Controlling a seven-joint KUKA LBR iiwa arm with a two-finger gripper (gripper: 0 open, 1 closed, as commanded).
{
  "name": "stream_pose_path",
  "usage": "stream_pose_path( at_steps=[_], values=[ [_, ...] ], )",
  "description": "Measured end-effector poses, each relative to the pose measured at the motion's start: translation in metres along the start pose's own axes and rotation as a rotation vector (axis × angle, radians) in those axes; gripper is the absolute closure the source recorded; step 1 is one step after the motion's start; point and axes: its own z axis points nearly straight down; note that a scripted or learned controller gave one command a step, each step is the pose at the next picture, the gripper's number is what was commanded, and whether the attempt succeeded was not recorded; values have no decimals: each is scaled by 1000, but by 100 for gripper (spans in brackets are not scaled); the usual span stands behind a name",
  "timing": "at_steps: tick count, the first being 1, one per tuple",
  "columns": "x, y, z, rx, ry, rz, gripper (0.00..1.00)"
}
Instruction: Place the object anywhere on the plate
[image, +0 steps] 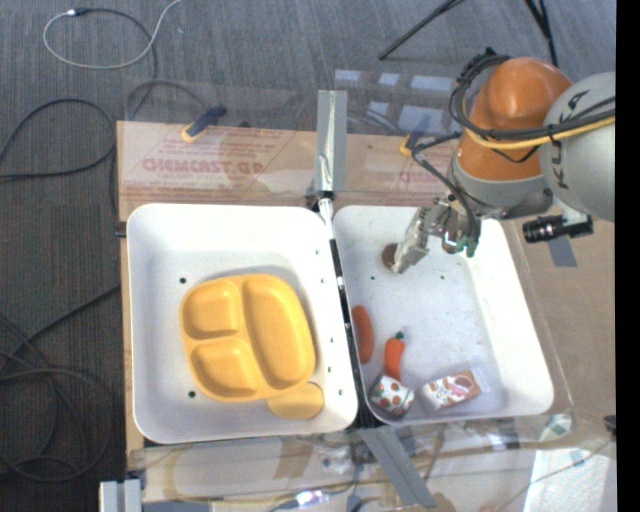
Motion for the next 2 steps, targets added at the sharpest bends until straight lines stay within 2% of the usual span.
stream_pose_path(
  at_steps=[1, 2],
  values=[
    [12, 91, 0, -4, 0, -263, 100],
    [118, 157, 0, -4, 2, -396, 100]
  ],
)
